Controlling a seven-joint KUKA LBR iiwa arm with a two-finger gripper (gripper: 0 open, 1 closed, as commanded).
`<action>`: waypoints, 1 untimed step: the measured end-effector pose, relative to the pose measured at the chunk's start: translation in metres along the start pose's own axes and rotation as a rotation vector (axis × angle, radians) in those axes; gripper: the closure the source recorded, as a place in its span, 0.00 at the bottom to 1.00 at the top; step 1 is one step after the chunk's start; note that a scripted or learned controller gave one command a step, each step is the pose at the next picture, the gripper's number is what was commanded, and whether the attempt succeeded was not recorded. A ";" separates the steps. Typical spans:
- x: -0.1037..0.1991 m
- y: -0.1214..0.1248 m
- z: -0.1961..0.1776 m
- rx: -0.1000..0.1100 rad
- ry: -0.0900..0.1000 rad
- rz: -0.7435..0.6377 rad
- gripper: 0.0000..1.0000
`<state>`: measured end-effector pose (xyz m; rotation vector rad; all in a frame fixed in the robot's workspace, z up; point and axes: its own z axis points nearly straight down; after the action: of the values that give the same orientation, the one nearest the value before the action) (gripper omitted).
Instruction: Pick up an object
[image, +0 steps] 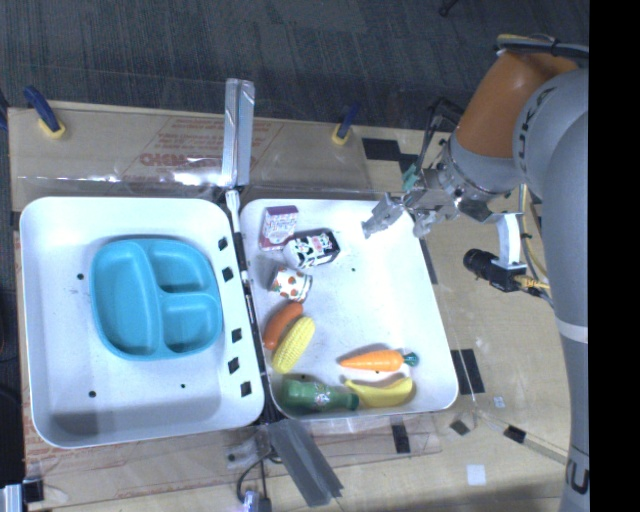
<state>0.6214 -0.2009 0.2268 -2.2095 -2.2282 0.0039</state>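
Observation:
My gripper (398, 218) hangs over the far right corner of the right bin (385, 300), with its two fingers spread apart and nothing between them. Below and to its left, several toy foods lie in that bin: a purple carton (279, 225), a black-and-white carton (314, 247), a small spotted cup (290, 285), a sausage (281, 321), a corn cob (294, 343), a carrot (374, 359), a banana (382, 392) and a green bottle (315, 396). The black-and-white carton is the nearest thing to the fingers.
The left bin (40, 330) holds a blue divided tray (158, 296). A grey divider post (238, 130) stands between the bins at the back. Blue clamps (44, 112) hold the bench cover. The arm's grey body (545, 150) fills the right side.

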 end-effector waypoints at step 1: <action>0.056 0.009 0.108 -0.014 -0.004 -0.004 0.00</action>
<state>0.6294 -0.1451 0.1192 -2.2133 -2.2419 -0.0067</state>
